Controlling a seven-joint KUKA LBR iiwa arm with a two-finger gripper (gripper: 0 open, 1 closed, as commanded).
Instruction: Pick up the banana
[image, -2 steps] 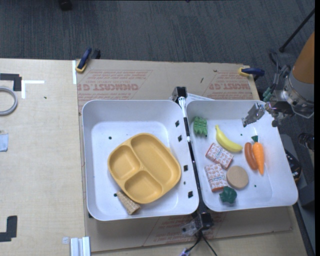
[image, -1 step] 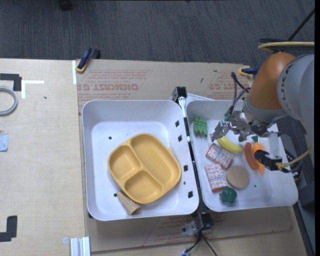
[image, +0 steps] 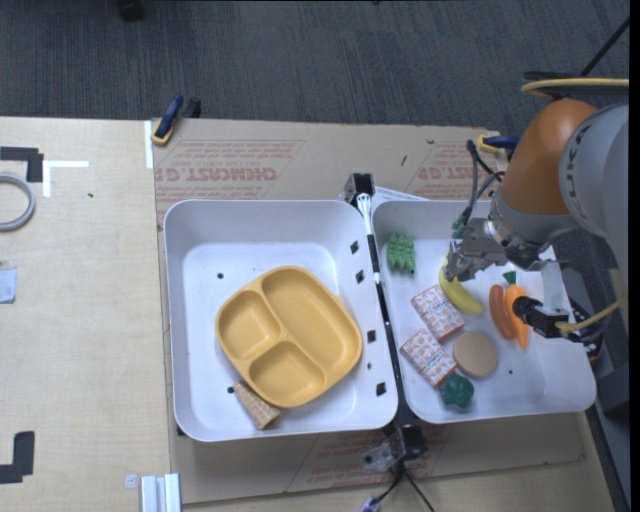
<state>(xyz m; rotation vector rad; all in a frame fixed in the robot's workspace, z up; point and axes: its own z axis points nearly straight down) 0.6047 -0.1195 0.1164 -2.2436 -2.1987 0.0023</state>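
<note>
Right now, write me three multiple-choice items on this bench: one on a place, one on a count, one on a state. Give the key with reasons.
1. Where does the yellow divided plate lie?
A. In the left bin
B. In the right bin
C. On the cardboard

2. How many patterned boxes lie in the right bin?
A. One
B. Two
C. Four

3. How does the gripper stand to the banana?
A. Far off over the left bin
B. Low over the banana's upper end
C. Raised high, banana dangling

Key: 1 A, the plate sits inside the left bin's walls. 2 B, one patterned box and another lie side by side. 3 B, the gripper covers the banana's top end, and the banana lies on the bin floor.
</note>
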